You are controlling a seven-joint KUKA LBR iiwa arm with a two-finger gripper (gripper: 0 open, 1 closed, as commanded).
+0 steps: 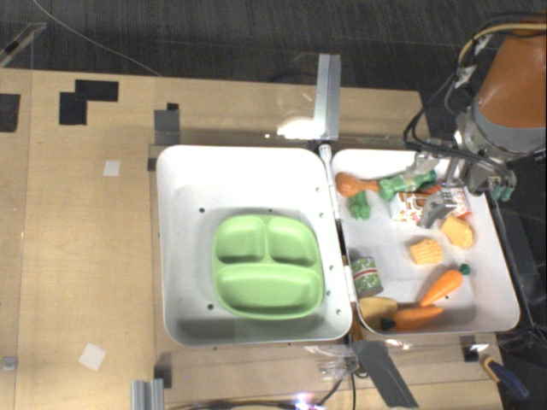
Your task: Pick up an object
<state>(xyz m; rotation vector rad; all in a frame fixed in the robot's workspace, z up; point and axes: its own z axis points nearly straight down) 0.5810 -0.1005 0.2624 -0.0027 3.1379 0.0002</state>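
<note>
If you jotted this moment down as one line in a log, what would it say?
arm: over right bin | gripper: low among toy food, near orange wedge | green tray: in left bin

A robotics lab, by the look of it — a plywood bench (77,254) carries two white bins (184,314) clamped by metal brackets (328,92), black marker patches (85,101) stuck on its top, cables (85,37) trailing over dark carpet (214,15), and the arm (513,84) itself — grey and orange.
</note>
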